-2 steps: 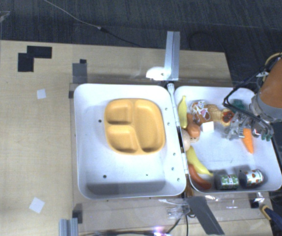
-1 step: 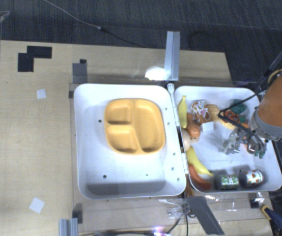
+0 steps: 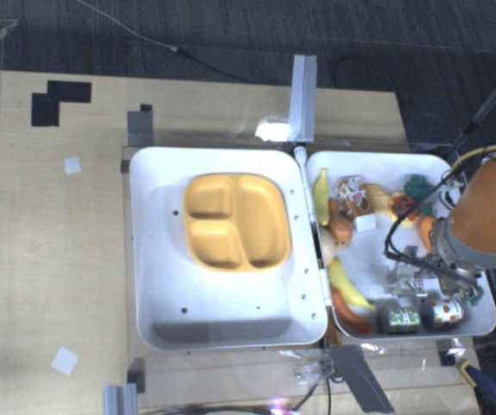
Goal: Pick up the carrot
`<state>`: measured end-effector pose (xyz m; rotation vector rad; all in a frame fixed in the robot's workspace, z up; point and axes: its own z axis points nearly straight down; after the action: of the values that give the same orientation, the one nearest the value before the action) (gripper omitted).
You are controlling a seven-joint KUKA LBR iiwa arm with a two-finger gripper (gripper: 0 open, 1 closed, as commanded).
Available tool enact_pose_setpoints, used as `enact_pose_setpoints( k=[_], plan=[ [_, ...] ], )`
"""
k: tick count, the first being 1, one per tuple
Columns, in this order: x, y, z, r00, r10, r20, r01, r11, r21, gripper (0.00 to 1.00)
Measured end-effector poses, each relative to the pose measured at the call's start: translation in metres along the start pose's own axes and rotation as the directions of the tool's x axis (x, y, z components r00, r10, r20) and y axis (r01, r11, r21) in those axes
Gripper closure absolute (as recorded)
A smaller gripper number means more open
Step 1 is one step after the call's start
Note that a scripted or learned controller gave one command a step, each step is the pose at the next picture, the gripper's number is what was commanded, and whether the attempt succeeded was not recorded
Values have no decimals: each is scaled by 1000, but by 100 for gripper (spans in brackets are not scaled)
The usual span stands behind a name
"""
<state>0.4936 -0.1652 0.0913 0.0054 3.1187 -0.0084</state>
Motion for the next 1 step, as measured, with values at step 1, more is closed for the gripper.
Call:
enact_pose_setpoints(
  k=[1],
  plan=[
    [-5, 1, -2, 1000, -2, 18, 2, 1000, 3, 0]
  ],
)
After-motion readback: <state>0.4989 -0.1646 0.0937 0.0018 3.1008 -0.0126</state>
